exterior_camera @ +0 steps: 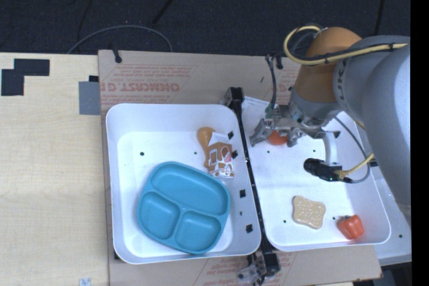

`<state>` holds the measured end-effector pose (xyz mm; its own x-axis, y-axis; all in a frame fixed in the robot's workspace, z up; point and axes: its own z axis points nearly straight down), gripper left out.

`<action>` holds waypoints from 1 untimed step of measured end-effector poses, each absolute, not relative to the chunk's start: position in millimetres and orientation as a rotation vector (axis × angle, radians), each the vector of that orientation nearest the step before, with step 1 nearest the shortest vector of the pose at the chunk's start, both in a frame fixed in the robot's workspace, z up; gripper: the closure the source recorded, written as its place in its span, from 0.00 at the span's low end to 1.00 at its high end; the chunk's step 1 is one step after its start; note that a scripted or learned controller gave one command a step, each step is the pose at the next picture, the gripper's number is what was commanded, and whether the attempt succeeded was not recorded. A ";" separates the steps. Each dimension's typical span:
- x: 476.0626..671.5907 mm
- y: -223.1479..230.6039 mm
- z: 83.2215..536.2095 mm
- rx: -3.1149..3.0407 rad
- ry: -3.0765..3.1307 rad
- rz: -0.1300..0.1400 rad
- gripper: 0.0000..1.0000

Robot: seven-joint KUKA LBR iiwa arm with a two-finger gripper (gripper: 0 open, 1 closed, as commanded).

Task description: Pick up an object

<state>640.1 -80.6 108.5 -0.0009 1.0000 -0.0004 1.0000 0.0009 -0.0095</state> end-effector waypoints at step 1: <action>640.2 -81.4 120.2 -2.217 -2.216 0.011 1.00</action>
